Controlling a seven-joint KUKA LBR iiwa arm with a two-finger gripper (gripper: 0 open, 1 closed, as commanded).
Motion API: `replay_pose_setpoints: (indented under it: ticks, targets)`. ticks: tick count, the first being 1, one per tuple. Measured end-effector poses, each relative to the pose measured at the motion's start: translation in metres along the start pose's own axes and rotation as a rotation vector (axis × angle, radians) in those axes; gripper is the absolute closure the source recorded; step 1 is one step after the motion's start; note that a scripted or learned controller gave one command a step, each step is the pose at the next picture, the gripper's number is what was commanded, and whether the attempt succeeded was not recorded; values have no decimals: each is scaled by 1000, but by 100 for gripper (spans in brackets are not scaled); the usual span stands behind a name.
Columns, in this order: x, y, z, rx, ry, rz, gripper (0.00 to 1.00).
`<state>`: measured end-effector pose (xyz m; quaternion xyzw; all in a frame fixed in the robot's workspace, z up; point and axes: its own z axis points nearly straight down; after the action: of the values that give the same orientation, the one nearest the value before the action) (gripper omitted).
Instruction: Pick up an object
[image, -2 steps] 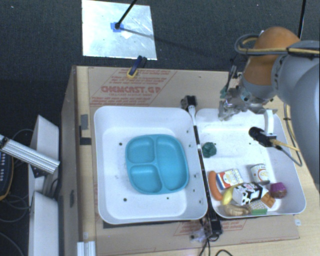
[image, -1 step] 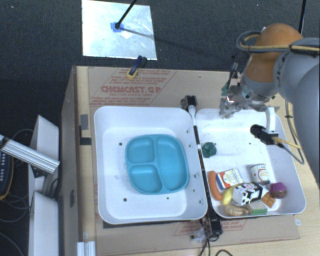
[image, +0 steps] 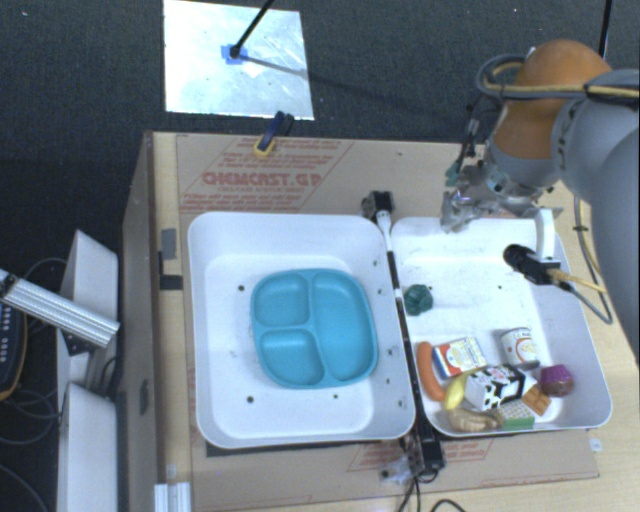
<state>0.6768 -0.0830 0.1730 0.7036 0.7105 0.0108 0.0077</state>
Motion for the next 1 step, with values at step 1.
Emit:
replay_pose_setpoints:
  ticks: [1]
  targets:
    - [1,1,-11,-4,1,-2,100]
